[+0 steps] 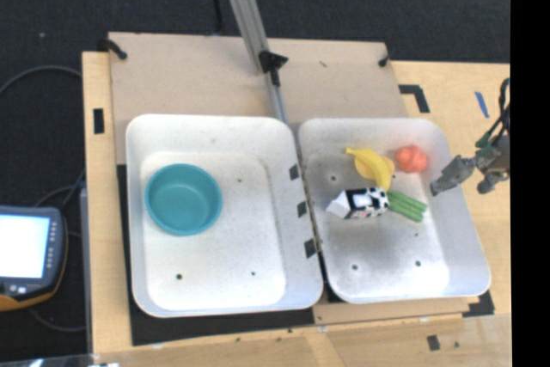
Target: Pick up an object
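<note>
The right bin (430, 271) holds a yellow banana (371, 165), a red-orange round fruit (412, 157), a black-and-white spotted carton (361, 203) and a green stick-shaped piece (406, 205) that touches the carton. My gripper (470, 177) hangs over the bin's right rim, to the right of the red fruit. It is open, its two fingers are spread apart, and nothing sits between them.
A teal bowl (183, 198) sits in the left bin (258, 271). A metal camera post (245, 4) rises behind the bins. A handheld screen (30, 253) lies off the bench at the left.
</note>
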You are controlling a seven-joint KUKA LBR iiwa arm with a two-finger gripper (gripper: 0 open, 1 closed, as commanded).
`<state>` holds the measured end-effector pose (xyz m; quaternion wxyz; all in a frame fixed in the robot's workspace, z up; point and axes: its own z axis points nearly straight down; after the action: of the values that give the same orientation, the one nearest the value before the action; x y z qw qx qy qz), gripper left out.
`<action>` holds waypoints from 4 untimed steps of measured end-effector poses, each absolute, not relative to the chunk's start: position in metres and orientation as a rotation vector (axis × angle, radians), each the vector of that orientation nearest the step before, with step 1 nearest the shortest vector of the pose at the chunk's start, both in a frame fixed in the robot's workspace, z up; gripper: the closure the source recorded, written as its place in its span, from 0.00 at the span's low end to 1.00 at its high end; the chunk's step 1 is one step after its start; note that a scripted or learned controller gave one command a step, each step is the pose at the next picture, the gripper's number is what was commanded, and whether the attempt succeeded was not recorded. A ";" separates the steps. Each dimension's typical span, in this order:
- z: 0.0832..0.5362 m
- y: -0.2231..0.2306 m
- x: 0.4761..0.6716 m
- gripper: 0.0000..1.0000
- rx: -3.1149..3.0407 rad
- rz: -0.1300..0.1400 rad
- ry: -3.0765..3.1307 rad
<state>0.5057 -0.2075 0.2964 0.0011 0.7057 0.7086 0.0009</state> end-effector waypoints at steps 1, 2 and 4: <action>0.296 -0.207 0.506 0.00 2.216 0.004 2.224; 0.251 -0.217 0.505 0.00 2.223 -0.005 2.220; 0.145 -0.205 0.506 0.00 2.226 -0.005 2.220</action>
<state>0.5063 -0.2050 0.1455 -0.0011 0.7081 0.7061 -0.0016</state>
